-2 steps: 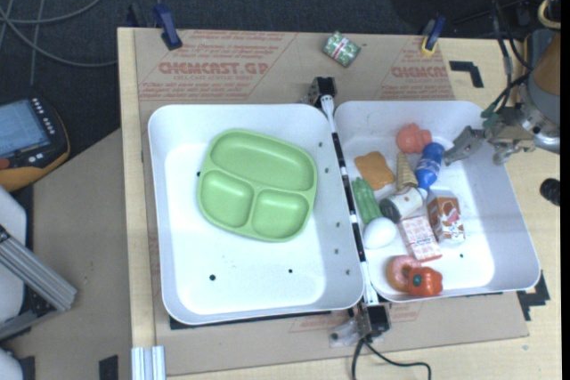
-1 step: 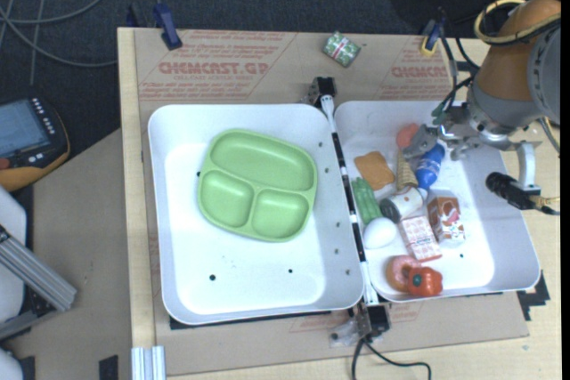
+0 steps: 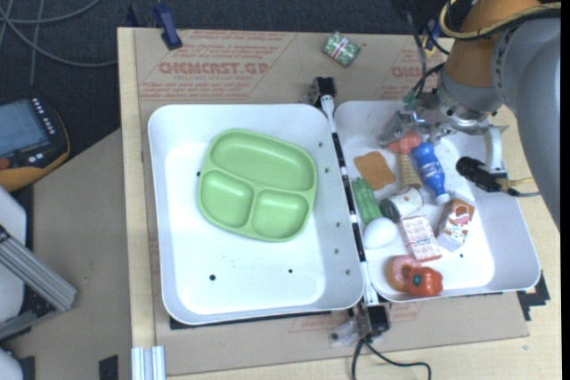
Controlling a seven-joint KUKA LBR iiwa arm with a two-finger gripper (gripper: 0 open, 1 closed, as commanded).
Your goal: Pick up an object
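Tool [image 3: 419, 122] low over far end of right bin [image 3: 517, 258]; spread or pressed together, cannot tell. Likely target: blue bottle [image 3: 428, 169], lying just near of tool among clutter. Blue body, white cap. Judged light, rigid, smooth, may slip; grip across mid-body, clear of orange piece [image 3: 407, 143] beside.

Green divided plate [image 3: 257, 184], small wrapped item [image 3: 341, 49] on bench, blue clamp [image 3: 166, 26]

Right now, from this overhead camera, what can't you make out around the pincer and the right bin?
- The pincer, camera view: its fingers, hidden under the wrist and blurred.
- The pink item below it: too small to identify; contact unclear.
- The small cartons: print too small to read.
- The arm: cut off by the right edge.
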